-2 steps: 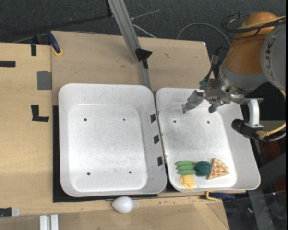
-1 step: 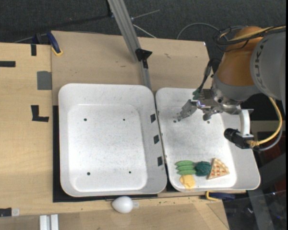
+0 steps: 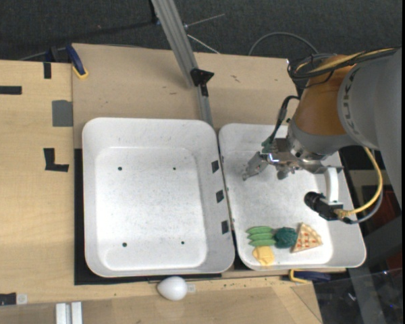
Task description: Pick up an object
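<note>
Nearest the camera, at the bottom edge of the bench, a white egg-shaped ball (image 3: 172, 288) lies on the wood just outside the left bin's front rim. Behind it sit the two shallow white bins side by side on a dark mat. The left bin (image 3: 148, 128) has a speckled floor with four small dark dots on it. The right bin (image 3: 251, 135) holds a small cluster of toys in its front corner: a green pea pod (image 3: 260, 233) with a yellow piece (image 3: 263, 254) just in front of it, a dark green broccoli-like toy (image 3: 284, 236) touching them on the right, and a pizza slice (image 3: 306, 238) beside that, close to the bin's right rim.

From the right the grey arm (image 3: 374, 100) reaches in, with its orange band (image 3: 324, 106) above the wrist. Its gripper (image 3: 266, 169) hangs over the middle of the right bin, toward the back, well apart from the toys. The fingers (image 3: 251, 171) are spread and point toward the divide between the bins, and nothing sits between them. A black cable end (image 3: 318, 204) hangs below the wrist, with a yellow cable looping back along the arm.

A grey metal bar (image 3: 179, 36) slants in from the top and ends at a black clamp near the back rim where the bins meet. A blue and yellow clip (image 3: 76, 61) sits at the board's back left corner.
</note>
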`<state>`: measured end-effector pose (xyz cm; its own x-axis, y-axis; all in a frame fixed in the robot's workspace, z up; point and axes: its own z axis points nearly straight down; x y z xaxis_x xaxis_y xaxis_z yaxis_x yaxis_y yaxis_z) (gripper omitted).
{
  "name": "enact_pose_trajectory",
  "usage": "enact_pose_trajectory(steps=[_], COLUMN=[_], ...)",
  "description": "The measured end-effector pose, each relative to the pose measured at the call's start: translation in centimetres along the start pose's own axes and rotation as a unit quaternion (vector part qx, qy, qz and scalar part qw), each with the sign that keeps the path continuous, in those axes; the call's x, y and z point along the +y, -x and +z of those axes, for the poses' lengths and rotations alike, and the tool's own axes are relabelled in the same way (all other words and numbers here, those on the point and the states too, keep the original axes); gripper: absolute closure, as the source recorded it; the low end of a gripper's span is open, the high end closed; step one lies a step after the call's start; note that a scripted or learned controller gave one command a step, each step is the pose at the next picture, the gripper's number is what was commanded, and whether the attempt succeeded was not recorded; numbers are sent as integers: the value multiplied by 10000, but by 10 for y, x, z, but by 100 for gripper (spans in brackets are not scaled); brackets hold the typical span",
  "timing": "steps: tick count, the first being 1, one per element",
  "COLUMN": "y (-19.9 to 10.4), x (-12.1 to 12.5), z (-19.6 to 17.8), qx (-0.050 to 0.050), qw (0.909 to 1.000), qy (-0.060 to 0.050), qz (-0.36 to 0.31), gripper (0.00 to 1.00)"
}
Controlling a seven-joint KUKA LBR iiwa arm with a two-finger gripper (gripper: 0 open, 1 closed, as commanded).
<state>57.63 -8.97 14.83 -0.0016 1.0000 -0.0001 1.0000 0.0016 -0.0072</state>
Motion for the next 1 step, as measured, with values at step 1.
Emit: enact_pose_trajectory(steps=[1], y=[-1], x=[1], z=[-13], qx=[2], qw=[10000], qy=[21], qz=[-8], gripper=[100])
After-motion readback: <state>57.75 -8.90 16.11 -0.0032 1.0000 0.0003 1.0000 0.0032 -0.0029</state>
